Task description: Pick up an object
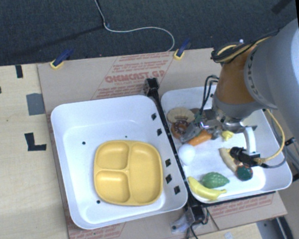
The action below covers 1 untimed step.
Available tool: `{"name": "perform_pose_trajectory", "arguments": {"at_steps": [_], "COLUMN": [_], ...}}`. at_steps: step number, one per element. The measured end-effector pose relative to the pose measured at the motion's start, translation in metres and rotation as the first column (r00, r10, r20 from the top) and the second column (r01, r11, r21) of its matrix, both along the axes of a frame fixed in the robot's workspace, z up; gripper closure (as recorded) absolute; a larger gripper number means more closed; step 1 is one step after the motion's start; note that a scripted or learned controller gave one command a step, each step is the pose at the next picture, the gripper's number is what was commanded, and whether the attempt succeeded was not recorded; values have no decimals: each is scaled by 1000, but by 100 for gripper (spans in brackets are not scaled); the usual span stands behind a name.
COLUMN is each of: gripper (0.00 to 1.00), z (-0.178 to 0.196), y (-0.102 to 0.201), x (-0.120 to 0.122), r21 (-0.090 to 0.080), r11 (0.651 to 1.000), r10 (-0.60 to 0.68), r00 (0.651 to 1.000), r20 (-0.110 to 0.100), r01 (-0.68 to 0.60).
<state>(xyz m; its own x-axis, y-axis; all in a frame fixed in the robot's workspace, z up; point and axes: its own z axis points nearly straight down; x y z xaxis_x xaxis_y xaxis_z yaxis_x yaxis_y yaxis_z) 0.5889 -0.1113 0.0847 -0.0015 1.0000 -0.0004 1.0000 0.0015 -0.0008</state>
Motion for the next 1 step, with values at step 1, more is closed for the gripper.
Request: {"name": "perform_pose_trajectory", "arguments": {"at_steps": [1], "gripper": [100], "z": [10], "y": [0], "x": [0], "r21": [-1], "r11": [1000], "r10": [0], "r00": [1000], "r20": [-1], "r01": [0]}}
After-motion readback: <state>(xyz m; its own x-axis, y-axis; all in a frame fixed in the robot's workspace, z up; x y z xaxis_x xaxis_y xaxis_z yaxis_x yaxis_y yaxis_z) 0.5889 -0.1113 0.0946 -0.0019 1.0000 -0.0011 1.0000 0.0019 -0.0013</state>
